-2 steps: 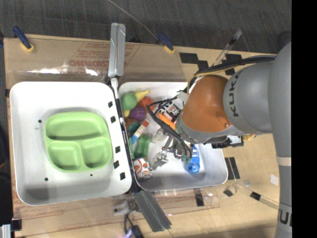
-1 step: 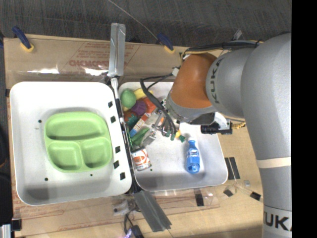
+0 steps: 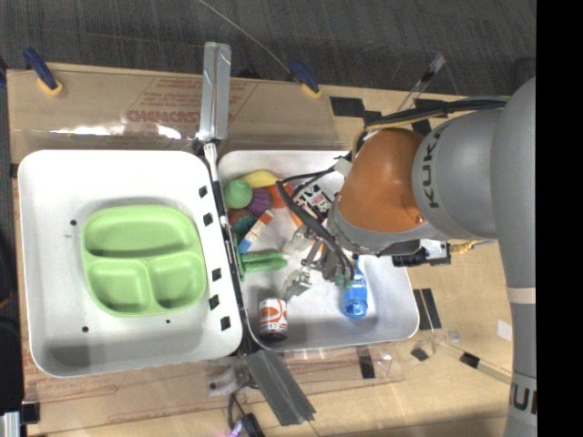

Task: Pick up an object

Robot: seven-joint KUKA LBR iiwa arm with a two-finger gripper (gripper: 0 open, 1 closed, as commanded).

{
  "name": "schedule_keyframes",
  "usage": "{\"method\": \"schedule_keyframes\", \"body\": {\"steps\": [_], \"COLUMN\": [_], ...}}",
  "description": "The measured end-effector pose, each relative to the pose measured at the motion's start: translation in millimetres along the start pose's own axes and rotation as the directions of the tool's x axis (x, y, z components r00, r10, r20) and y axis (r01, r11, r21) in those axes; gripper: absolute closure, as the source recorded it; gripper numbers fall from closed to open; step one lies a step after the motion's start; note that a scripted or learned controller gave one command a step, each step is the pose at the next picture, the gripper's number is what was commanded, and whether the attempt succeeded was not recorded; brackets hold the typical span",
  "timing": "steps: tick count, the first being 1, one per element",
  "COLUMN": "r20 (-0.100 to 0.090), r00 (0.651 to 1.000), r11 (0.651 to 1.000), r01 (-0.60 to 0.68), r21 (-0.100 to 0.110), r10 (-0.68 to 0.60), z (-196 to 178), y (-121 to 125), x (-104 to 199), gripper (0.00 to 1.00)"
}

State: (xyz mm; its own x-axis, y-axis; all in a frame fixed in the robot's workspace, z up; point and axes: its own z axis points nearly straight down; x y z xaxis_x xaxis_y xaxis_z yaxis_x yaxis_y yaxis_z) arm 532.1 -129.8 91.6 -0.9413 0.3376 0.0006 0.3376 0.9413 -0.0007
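My gripper hangs low in the right bin, just right of a green object lying by the divider; its metal fingers stand apart with nothing between them. A blue bottle lies just right of the fingers. A small can with a red and white label stands at the bin's front left. At the bin's back left sit a green ball, a yellow piece and an orange piece. The orange wrist band hides the bin's back right.
The left bin holds a green divided tray. A metal divider bar rises between the bins. Cables and a printed card lie under the wrist. The cardboard bench top surrounds both bins.
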Motion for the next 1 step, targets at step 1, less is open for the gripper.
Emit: {"method": "schedule_keyframes", "body": {"steps": [1], "r20": [0.003], "r00": [0.989], "r11": [0.989], "r01": [0.149], "r21": [0.000], "r10": [-0.149], "z": [-15.7], "y": [5.0], "x": [-80.8], "gripper": [0.00]}}
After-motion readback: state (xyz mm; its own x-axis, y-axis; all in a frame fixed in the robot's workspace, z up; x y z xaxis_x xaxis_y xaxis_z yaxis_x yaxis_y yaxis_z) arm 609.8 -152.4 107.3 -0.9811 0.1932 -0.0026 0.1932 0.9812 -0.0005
